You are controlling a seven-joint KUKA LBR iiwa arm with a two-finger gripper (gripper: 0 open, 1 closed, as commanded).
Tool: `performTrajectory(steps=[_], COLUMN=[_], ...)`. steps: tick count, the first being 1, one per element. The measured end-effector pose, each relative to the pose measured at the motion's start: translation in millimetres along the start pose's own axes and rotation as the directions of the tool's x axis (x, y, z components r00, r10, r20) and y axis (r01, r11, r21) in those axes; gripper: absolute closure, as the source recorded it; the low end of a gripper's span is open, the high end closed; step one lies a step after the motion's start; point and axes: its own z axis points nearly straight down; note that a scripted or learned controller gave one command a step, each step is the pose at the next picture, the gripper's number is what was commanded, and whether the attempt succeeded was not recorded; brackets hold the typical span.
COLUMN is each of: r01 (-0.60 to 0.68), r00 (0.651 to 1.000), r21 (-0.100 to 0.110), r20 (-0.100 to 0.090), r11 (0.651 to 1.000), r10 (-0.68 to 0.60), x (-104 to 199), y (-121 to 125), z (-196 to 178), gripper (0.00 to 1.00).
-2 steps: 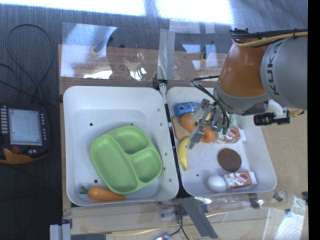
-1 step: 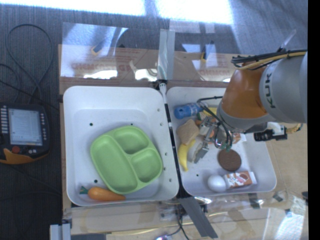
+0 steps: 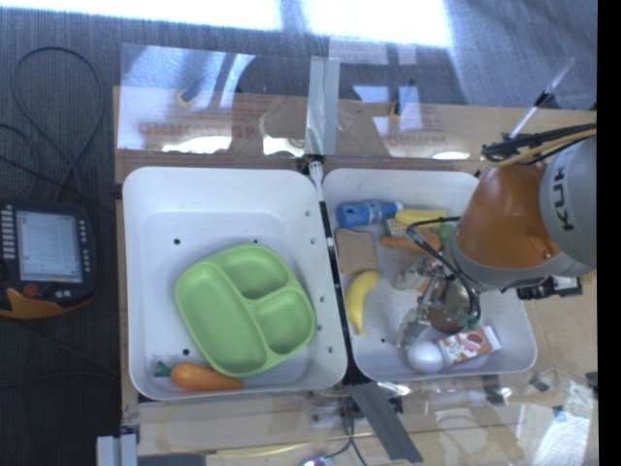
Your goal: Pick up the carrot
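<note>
Reaching in from the right, the grey arm's two-finger gripper (image 3: pixel 419 316) hangs low in the right-hand white bin (image 3: pixel 514 357), beside a yellow banana (image 3: pixel 360 299) and above a white egg-shaped object (image 3: pixel 425 356). Whether it is released or clenched cannot be told. An orange carrot (image 3: pixel 202 378) lies in the left white bin (image 3: pixel 146 260), against a green divided plate (image 3: pixel 245 309).

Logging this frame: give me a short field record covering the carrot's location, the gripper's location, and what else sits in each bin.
target: carrot, lying at the front edge of the left bin
beside target: green divided plate, just behind the carrot
gripper: gripper low in the right bin, far from the carrot
right bin contents: banana, blue bottle, white egg, small carton
carrot held: no
</note>
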Motion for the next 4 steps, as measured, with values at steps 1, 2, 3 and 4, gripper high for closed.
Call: performTrajectory(steps=[1,2,3,4], r01=[-0.067,-0.299,-0.514,-0.308], r00=[0.998,0.954,0.858,0.951], r21=[0.003,0.003,0.008,0.008], r20=[-0.003,-0.007,-0.008,-0.006], r11=[0.998,0.954,0.858,0.951], r10=[0.067,0.299,0.514,0.308], x=[-50,-73,-94,-13], y=[30,29,39,-41], z=[2,3,4,0], gripper=[0.00,0.00,0.00,0.00])
